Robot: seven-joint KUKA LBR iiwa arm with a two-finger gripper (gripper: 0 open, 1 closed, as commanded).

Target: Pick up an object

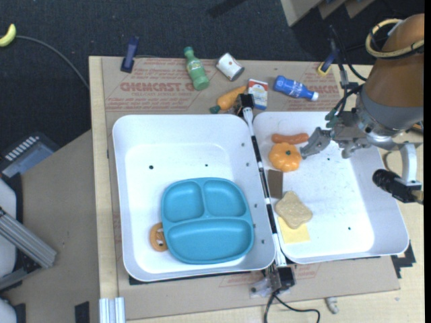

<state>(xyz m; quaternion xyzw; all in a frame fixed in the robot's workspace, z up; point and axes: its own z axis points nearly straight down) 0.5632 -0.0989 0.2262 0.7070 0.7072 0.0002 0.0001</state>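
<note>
One orange pumpkin (285, 157) sits just left of end effector (316, 143), whose grip state I can't tell.

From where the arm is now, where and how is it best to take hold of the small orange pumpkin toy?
Probably from straight above, across the round body of the small orange pumpkin toy, closing on its front and back sides; its left side lies close to the bin's wall.

One fixed camera looks down at a slant from above the table (101, 180), taking in both white bins (135, 140).
</note>
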